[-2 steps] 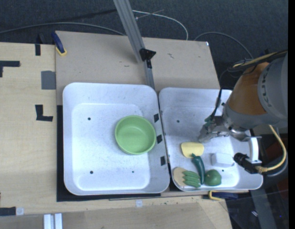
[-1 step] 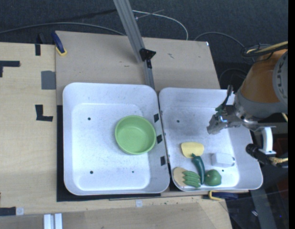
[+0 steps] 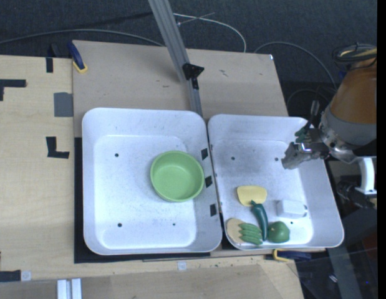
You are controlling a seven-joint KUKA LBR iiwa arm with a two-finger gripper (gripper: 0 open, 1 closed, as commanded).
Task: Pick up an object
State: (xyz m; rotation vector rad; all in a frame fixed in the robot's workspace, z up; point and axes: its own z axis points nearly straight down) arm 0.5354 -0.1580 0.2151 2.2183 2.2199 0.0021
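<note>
My gripper (image 3: pixel 292 157) hangs over the right side of the right bin (image 3: pixel 242 132), above bare floor and apart from every object. Nothing shows between its fingers. Below it, near the bin's front, lie a yellow piece (image 3: pixel 250 194), a dark green pepper-like toy (image 3: pixel 260 218), a round green fruit (image 3: pixel 279 232), a green ridged toy on a tan disc (image 3: pixel 244 232) and a small white block (image 3: pixel 291 207). A green bowl (image 3: pixel 176 175) sits in the left bin (image 3: pixel 105 167), toward its right side.
A grey pole (image 3: pixel 171 33) slants down from the top to the back rim between the bins. Cables lie on the dark floor behind the bench. The wooden bench top extends to the left.
</note>
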